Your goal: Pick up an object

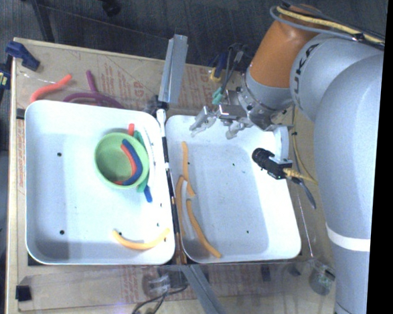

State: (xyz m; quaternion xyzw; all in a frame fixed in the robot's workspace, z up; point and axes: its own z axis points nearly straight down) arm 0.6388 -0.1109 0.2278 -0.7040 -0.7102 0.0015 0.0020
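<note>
Nearest, along the left bin (46, 196) front wall: a yellow tube (139, 241), curved, long axis running left-right. In the right bin (259, 224), hugging the left wall: orange strips (192, 203), long axes running near-to-far, near ends swinging rightward; broad bare floor to their right. Mid left bin: a green bowl (120, 160) with red and blue pieces inside, bare floor on its left and front. On the arm (339, 129): "KUK" legible low at the right edge, letters also by the orange band. Farthest: gripper (217, 123) over the right bin's far edge, fingers spread, nothing between them.
</note>
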